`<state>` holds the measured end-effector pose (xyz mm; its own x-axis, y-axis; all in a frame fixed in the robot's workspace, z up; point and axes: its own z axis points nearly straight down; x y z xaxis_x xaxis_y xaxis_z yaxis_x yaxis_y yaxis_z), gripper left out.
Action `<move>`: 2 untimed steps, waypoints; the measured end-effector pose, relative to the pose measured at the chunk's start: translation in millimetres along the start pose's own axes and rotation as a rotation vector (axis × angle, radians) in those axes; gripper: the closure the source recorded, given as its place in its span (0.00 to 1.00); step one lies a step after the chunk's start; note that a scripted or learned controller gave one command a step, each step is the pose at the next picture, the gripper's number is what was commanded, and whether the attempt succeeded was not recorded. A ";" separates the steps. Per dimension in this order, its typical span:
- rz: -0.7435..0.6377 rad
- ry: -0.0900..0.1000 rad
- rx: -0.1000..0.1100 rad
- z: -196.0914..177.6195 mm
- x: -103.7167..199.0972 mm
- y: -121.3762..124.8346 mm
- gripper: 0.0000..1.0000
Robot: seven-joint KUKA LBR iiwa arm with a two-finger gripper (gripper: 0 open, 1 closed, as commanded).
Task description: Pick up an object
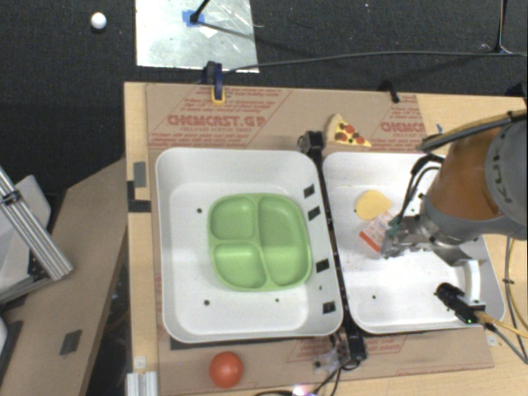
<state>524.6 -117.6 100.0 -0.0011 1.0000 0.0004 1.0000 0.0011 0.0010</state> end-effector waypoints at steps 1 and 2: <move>-0.003 -0.001 -0.005 -43.2 1.4 1.1 1.00; -0.004 -0.001 -0.006 -96.1 7.9 -4.7 1.00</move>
<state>519.8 -109.7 196.1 -0.0048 1.0000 -0.0008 1.0000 0.0048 0.0069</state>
